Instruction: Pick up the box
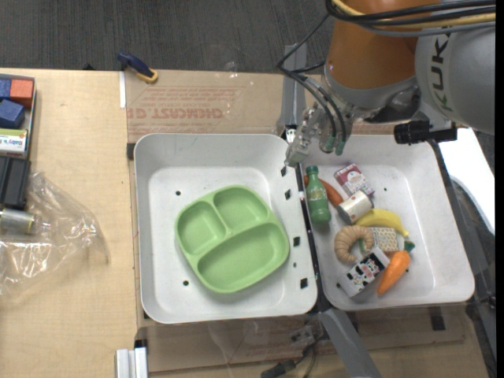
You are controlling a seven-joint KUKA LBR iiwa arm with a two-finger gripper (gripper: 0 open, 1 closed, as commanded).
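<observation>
A small red and white box [354, 179] lies near the back of the right bin [441, 290]. A second box [365, 273], white with black patches, lies at the bin's front next to a carrot [396, 268]. My gripper [313, 138] hangs over the back left corner of the right bin, above the divider between the bins. It is left of and behind the red and white box, just behind a green bottle [317, 198], and nothing shows in its grasp.
The right bin also holds a silver can [355, 208], a banana [384, 220], a bagel-like ring [350, 242] and a cracker [383, 237]. A green divided plate [232, 239] lies in the left bin [157, 211]. Blocks and a plastic bag [39, 227] sit on the bench at far left.
</observation>
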